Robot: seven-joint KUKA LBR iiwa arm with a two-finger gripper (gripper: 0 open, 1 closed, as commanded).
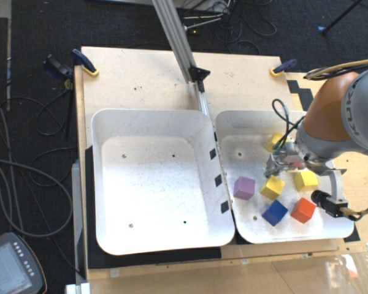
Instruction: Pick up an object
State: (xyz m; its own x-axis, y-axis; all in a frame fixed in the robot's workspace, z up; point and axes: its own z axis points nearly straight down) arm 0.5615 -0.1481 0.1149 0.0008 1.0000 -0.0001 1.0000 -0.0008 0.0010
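Crowding claw [275, 171]: yellow cubes [272, 188], purple cube [244, 187].

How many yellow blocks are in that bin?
3, all in the right bin: one below the gripper, one to its right, one half hidden behind the arm. More may be hidden under it.

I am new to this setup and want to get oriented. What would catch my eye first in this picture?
First, the big grey and orange arm reaching in from the right, its end effector low over the right bin. Next, the bright blocks in that bin: a purple block, yellow blocks, a blue block and an orange block. The left bin looks plain white beside it.
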